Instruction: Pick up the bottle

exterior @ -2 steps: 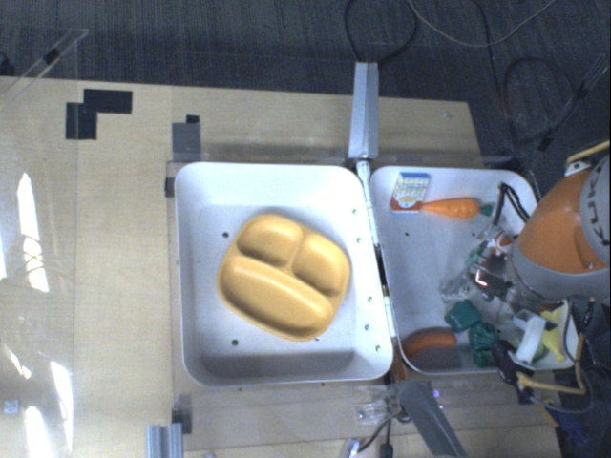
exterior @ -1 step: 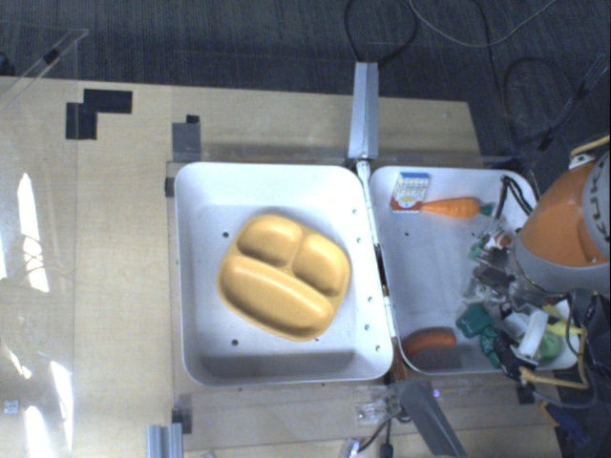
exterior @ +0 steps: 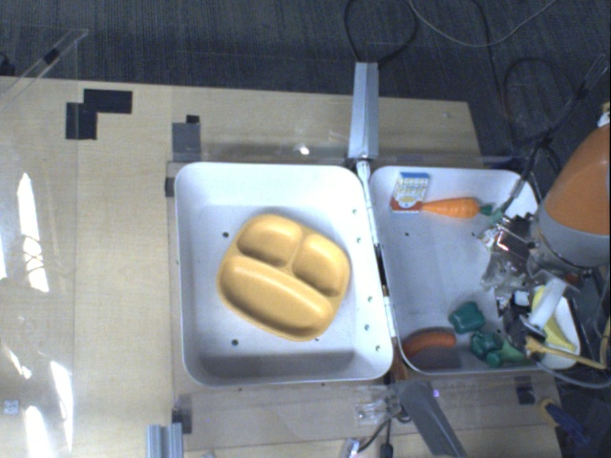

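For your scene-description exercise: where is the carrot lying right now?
The carrot lies in the right bin, near its far edge, just right of a small white packet in the far left corner.

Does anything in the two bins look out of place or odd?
Nothing looks spilled or broken. The yellow tray lies turned at an angle in the left bin. In the right bin, the carrot lies on its side beside a small carton.
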You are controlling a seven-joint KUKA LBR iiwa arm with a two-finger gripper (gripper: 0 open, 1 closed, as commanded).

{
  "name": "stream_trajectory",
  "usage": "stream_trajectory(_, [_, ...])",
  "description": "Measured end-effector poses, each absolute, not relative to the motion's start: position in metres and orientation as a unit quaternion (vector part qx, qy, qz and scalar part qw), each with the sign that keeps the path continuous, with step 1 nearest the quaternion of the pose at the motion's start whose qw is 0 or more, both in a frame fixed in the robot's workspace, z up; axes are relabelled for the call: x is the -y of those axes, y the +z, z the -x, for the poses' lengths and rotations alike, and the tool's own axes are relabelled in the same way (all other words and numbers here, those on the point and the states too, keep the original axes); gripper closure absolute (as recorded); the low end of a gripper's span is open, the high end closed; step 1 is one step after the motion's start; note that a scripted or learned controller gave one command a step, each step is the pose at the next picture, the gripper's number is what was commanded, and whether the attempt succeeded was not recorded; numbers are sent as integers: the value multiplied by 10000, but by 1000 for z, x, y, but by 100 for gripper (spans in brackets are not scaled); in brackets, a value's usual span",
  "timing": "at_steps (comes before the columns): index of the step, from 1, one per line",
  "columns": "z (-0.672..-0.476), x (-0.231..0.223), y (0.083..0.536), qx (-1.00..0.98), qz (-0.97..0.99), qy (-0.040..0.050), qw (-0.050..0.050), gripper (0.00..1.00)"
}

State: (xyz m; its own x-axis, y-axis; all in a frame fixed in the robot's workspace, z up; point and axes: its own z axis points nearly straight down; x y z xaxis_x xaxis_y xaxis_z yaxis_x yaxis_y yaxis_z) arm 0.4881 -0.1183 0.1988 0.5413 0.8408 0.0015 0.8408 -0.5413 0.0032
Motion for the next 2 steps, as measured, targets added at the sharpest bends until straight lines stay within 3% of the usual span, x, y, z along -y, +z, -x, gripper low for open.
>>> stream_trajectory(1, [-491, 112, 89, -5007, -8656, 55, 37, 100])
stream_trajectory(2, [-490, 113, 88, -4998, -8661, 43, 43, 0])
